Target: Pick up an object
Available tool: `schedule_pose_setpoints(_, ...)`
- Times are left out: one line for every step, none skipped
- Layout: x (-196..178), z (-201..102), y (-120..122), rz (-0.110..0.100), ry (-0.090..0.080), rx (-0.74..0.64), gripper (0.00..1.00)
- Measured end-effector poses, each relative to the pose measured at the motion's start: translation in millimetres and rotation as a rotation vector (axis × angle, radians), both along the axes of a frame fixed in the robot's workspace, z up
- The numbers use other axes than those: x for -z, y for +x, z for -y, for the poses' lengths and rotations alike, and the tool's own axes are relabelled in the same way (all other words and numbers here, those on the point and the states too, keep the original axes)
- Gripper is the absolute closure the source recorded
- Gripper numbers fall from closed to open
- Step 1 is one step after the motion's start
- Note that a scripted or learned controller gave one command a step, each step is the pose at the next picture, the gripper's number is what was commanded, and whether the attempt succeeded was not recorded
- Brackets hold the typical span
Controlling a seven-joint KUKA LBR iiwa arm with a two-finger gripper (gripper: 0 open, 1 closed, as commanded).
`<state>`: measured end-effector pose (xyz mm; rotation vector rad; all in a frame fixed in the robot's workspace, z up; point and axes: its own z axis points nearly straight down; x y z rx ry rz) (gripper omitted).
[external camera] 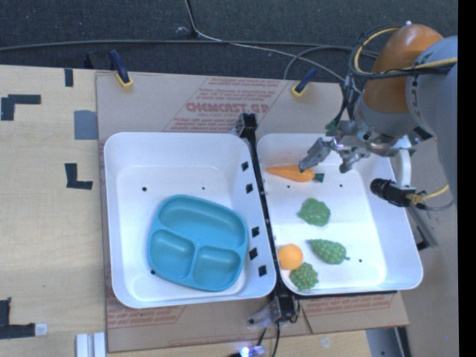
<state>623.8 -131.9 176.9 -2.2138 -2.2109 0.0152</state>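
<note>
While the gripper [332, 157] is poised with fingers apart above the right bin's [394, 274] far edge, nothing is held; the carrot [290, 173] lies just beside; descent and closure are judged necessary.

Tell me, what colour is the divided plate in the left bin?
The plate is light blue, seen in the camera view.

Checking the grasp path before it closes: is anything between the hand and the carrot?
Nothing visible. The hand hangs open right at the carrot's right end, and the other items in that bin lie nearer the camera, clear of the gap.
</note>
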Motion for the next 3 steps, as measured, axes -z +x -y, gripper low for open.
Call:
schedule_pose_setpoints(-8.9,-0.3,3.3,0.014,-0.002,-0.003,0.00)
schedule_pose_setpoints(50.1,7.4,5.2,0.012,-0.004,-0.002,0.00)
schedule_pose_setpoints(94.4,7.0,5.1,0.015,-0.005,-0.004,0.00)
